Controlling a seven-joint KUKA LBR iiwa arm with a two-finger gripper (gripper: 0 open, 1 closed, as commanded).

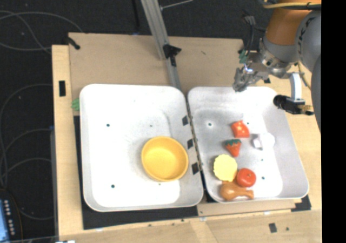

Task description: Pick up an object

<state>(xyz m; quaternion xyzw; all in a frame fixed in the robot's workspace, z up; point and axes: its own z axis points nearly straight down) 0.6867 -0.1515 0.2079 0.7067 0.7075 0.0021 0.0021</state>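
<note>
My gripper (241,82) hangs over the far rim of the right bin (281,128), above its back edge. Nothing shows between its fingers. In the right bin lie a red block (240,129), a small strawberry (233,147), a pale yellow round piece (225,168), a red tomato (246,177), an orange-brown drumstick (235,191) and a small white piece (255,141). All of them sit nearer the front than the gripper.
The left bin (108,128) holds a yellow bowl (164,159). A grey metal pole (154,15) slants in from the top to the gap between the bins. A black fitting (286,103) sits at the right bin's right rim.
</note>
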